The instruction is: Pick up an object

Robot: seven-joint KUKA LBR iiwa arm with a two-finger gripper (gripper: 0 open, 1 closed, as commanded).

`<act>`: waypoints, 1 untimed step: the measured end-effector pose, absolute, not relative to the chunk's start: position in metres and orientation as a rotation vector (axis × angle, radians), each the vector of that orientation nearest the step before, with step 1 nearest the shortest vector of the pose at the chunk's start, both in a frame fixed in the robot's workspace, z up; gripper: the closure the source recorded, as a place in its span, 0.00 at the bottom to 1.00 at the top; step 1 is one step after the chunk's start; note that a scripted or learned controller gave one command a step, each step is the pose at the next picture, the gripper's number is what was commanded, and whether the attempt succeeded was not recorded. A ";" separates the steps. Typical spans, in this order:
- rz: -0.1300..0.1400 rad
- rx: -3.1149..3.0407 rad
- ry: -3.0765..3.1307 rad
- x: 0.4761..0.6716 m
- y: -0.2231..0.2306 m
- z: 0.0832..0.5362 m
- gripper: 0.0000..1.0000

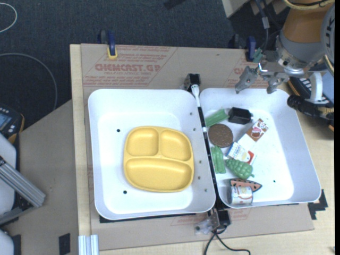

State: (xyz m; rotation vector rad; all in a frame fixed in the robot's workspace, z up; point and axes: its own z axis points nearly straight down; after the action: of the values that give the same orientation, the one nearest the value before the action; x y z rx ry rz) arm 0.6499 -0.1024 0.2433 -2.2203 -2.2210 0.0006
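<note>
Bright, even overhead light; white bins glare slightly; shadows soft; focus mildly soft.

Left bin holds a divided tray at its middle. Right bin has small items clustered along its left side. My gripper hangs over its far edge.

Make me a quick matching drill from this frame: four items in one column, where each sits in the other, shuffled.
Items:
1. yellow plate
2. brown disc
3. small can
4. gripper

Places:
A. near edge of the right bin
B. over the far edge of the right bin
C. middle of the left bin
D. right bin, close to the divider

Pairs: 1-C, 2-D, 3-A, 4-B
</note>
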 end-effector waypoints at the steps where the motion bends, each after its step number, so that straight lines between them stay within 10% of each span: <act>1: -0.011 -2.226 -2.232 0.614 -0.112 0.102 0.00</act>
State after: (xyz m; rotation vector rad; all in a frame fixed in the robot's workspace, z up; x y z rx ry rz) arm 0.6143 -0.1122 0.1019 -2.2259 -2.2316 -0.0111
